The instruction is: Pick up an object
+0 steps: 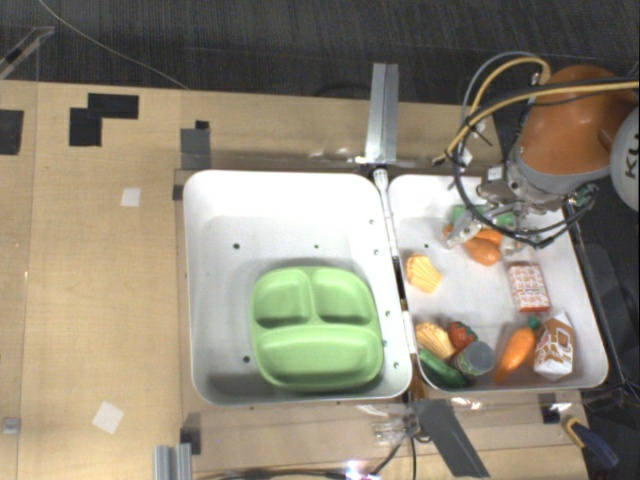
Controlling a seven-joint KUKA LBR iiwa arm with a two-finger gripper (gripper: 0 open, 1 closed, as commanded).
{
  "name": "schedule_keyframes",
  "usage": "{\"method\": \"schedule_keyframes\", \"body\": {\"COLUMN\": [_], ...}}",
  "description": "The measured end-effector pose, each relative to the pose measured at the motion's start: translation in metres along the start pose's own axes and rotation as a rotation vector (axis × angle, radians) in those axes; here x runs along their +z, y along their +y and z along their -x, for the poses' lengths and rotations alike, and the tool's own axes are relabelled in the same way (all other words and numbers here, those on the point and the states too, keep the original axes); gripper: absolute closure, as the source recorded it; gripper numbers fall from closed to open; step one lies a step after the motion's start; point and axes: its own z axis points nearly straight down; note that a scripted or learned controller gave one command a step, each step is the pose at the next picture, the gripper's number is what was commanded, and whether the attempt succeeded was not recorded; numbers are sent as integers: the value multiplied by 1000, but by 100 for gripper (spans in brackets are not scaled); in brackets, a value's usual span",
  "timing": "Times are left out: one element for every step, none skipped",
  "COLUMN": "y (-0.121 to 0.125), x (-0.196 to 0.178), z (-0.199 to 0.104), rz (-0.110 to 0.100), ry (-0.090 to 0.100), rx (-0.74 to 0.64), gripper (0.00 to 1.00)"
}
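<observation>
Hand over orange item lying crosswise in right bin, grip state unclear.

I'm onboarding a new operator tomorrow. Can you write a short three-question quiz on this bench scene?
1. True or false: the green tray lies in the left bin.
2. The gripper is above which bin? A) left B) right C) neither
3. Fill in: the carrot lies between the grey can and the small white ____.

Key: 1 true; 2 B; 3 carton.
</observation>
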Motion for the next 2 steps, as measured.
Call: {"method": "schedule_keyframes", "body": {"y": [38, 154], "x": [-2, -7], "z": [4, -49], "rz": [0, -26], "ry": [0, -8], "rx": [6, -222], "gripper": [0, 0]}}
